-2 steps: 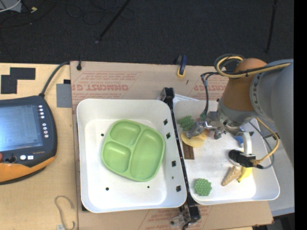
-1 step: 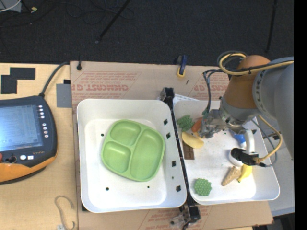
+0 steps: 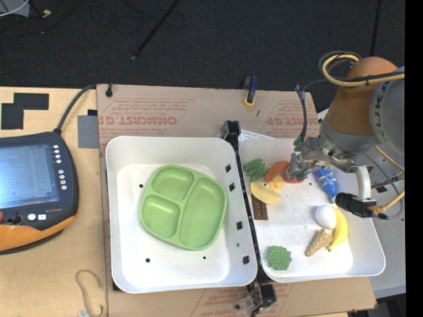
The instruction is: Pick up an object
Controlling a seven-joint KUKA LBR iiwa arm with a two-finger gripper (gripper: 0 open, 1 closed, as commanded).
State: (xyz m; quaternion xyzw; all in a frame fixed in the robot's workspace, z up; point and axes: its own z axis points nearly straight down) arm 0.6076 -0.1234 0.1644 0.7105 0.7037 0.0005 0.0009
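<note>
Brown cardboard (image 3: 172,114) is laid under two shallow white bins. Over the right bin (image 3: 370,263) the gripper (image 3: 297,169) is lowered, right beside an orange carrot-like piece (image 3: 275,171); whether it is released or clenched cannot be told. A smooth white egg (image 3: 324,216), a curved yellow banana (image 3: 341,228), a bumpy green cluster (image 3: 279,257), a blue object (image 3: 326,181) and a yellow slice (image 3: 265,192) are seen in this bin. A glossy green divided plate (image 3: 183,205) is placed in the left bin (image 3: 125,243).
</note>
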